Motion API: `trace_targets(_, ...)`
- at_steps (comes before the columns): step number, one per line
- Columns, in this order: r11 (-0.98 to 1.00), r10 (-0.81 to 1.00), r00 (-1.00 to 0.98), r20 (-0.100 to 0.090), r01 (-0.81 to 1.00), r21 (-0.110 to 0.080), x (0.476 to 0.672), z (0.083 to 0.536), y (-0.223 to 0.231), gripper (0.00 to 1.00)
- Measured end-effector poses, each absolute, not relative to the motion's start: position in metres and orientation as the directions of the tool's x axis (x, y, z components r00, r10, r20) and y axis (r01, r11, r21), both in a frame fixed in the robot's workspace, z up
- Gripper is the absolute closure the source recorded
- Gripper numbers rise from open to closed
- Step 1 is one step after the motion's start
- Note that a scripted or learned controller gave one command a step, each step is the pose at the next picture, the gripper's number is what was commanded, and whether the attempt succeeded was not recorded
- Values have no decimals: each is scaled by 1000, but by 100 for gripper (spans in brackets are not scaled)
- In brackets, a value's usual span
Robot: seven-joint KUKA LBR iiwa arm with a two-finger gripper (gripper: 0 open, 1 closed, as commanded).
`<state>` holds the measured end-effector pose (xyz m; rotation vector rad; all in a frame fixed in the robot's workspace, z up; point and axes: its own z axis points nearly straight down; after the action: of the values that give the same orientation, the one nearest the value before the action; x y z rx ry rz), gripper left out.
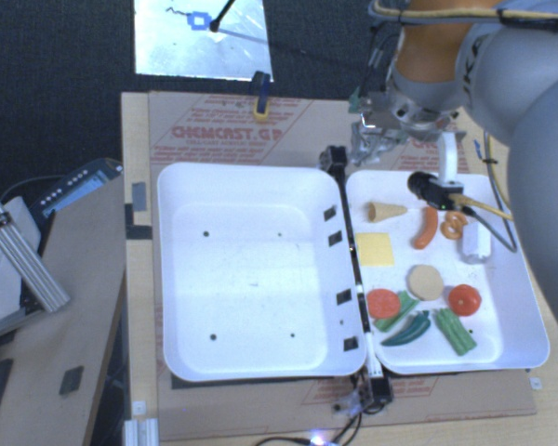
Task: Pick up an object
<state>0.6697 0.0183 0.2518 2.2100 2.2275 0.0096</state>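
Gripper point(377, 142): seen at the back edge of the right bin point(525, 342), near the divide between the bins; whether it is open or closed cannot be told, and nothing is seen held by it.

Left bin point(251, 277): one, white, shallow.

Contents of the right bin, all lying apart from the gripper:
- Cone point(387, 212), tan: one, nearest the gripper.
- Yellow square slice point(375, 249): one.
- Sausage point(425, 228), orange-red: one.
- Orange ring point(454, 226): one.
- Round beige piece point(426, 282): one.
- Red tomato pieces point(383, 303): two.
- Green vegetables point(454, 331): about three, clustered at the front.
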Motion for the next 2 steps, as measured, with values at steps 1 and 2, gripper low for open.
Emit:
trace_targets(1, 14, 1000, -14, 6, 1000, 21, 662, 403, 104, 100)
trace_targets(2, 14, 1000, -14, 7, 1000, 12, 668, 474, 199, 100)
